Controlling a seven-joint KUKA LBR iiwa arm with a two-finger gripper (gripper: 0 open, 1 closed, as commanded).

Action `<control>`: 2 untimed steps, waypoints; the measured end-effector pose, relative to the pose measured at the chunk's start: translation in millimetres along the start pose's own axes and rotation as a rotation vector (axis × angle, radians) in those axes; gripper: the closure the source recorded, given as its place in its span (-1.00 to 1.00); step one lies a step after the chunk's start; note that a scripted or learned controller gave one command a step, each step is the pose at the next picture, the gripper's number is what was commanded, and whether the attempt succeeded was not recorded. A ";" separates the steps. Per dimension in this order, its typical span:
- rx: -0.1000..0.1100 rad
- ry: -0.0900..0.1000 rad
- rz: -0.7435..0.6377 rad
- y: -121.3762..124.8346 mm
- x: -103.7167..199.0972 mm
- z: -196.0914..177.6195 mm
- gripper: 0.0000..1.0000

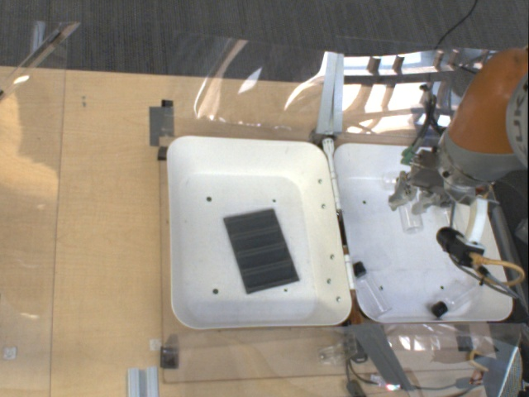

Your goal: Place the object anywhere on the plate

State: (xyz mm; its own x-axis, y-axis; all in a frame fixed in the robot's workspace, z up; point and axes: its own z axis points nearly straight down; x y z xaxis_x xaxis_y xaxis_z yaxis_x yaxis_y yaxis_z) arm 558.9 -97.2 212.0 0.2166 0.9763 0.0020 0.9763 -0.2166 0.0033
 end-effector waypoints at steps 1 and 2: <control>0.001 -0.001 -0.177 9.5 87.6 27.8 1.00; -0.001 0.001 -0.177 -7.9 177.3 -19.7 1.00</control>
State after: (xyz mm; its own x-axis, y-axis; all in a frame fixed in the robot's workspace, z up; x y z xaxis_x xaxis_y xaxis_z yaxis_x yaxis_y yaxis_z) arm 589.5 77.6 232.0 0.0413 0.9991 0.0020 0.9991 -0.0413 0.0048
